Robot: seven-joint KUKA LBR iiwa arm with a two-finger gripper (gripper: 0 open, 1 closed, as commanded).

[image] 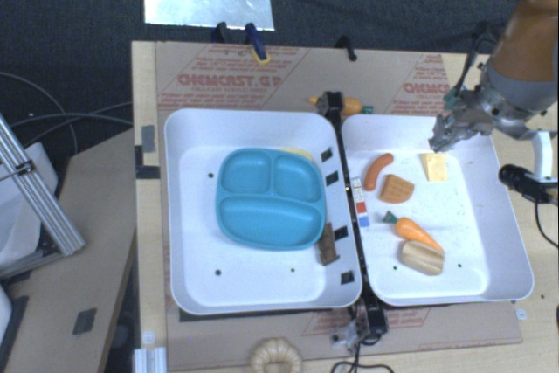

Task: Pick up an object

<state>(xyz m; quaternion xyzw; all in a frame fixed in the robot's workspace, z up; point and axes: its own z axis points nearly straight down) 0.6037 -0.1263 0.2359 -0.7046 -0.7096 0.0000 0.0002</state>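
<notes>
Hovering jaws (442,140) beside yellow block (434,167).

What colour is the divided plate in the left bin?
Light blue; the divided plate shows plainly in the camera view.

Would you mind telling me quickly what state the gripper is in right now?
Gripper: open or closed cannot be told; it hangs just above the yellow cheese block in the right bin, with nothing visibly between its fingers.
</notes>
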